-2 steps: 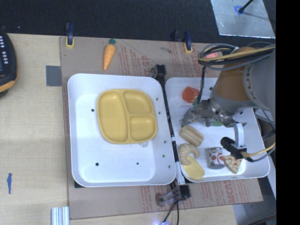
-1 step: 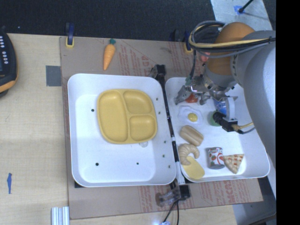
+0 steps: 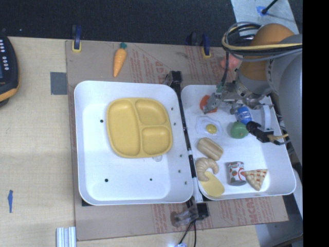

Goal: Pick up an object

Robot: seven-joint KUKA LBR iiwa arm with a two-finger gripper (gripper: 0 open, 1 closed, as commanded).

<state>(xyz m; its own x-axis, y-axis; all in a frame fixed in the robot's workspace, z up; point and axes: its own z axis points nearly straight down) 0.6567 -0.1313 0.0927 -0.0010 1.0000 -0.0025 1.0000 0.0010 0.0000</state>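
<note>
My gripper [image 3: 218,99] reaches down into the far left corner of the right bin [image 3: 280,163]. It sits right against a small red and orange toy [image 3: 208,103], and the view does not reveal whether the toy is held. Close by lie a fried egg [image 3: 209,128], a green ball [image 3: 238,130] and a blue can [image 3: 243,115]. Nearer the front are a bread roll [image 3: 209,148], a croissant [image 3: 205,166], a yellow slice [image 3: 212,187], a small tin [image 3: 236,173] and a pizza wedge [image 3: 256,178].
The left bin [image 3: 92,174] holds a yellow divided plate [image 3: 139,126]. A toy carrot [image 3: 119,60] lies on the bench behind that bin. The arm's grey body and cables [image 3: 267,50] hang over the right bin's far right corner.
</note>
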